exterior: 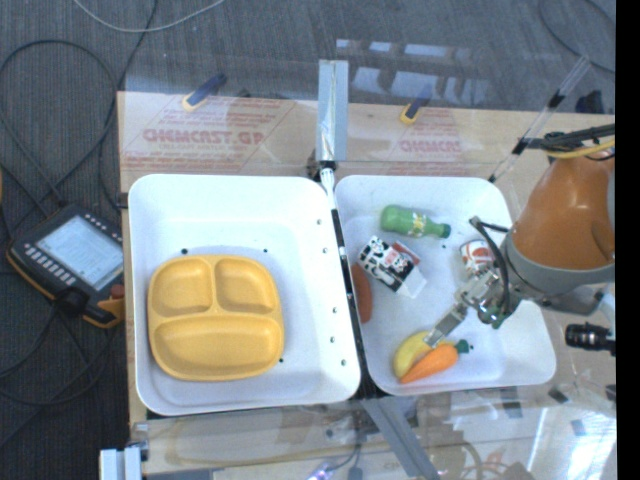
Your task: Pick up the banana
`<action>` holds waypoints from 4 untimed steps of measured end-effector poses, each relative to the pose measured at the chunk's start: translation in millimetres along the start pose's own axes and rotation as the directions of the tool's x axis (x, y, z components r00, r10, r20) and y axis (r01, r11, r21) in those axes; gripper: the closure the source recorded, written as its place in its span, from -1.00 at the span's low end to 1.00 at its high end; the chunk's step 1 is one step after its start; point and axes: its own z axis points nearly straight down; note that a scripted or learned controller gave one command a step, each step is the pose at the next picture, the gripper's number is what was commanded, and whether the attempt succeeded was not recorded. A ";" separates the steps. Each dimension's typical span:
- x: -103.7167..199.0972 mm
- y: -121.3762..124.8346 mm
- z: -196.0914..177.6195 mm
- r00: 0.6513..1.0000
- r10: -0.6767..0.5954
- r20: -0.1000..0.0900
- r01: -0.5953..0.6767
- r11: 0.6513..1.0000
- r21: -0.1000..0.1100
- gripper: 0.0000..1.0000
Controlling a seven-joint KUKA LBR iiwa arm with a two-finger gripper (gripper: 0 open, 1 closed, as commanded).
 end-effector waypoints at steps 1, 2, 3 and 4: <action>31.8 33.9 64.7 0.978 0.208 0.006 -0.208 0.978 -0.007 -1.00; 31.7 36.9 54.5 0.978 0.208 0.005 -0.208 0.978 -0.013 1.00; 94.6 93.2 -110.9 0.937 0.349 0.002 -0.349 0.937 0.000 1.00; 94.2 92.8 -111.0 0.937 0.350 0.003 -0.350 0.937 0.000 -1.00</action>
